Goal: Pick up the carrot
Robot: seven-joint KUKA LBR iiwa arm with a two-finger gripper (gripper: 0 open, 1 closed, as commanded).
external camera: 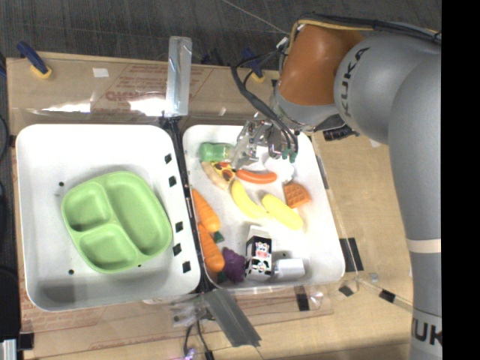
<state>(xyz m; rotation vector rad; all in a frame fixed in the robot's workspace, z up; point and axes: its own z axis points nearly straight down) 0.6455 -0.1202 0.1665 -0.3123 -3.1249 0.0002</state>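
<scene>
Arm (390,88) reaches in from the right, wrist over the far part of the right bin (330,238). Gripper (259,150) sits low among the far clutter, by the green item (214,151) and the red sausage (257,176). Can't tell from this angle whether the fingers are released or clenched; nothing visibly between them.

Left bin (30,201) holds a green divided tray (116,220).

Carrot (205,210) lies along the right bin's left wall, mid-depth, well apart from the gripper. A second orange piece (211,252) sits just nearer, beside a purple item (233,264). Bananas (266,205) lie in the middle of the bin.

My read: the gripper is off target. It should shift left and nearer, align the fingers across the carrot's narrow axis, and descend with wall clearance: the carrot hugs the wall, so one finger has little room.

Surface is brown board with taped edges; dark floor beyond.
</scene>
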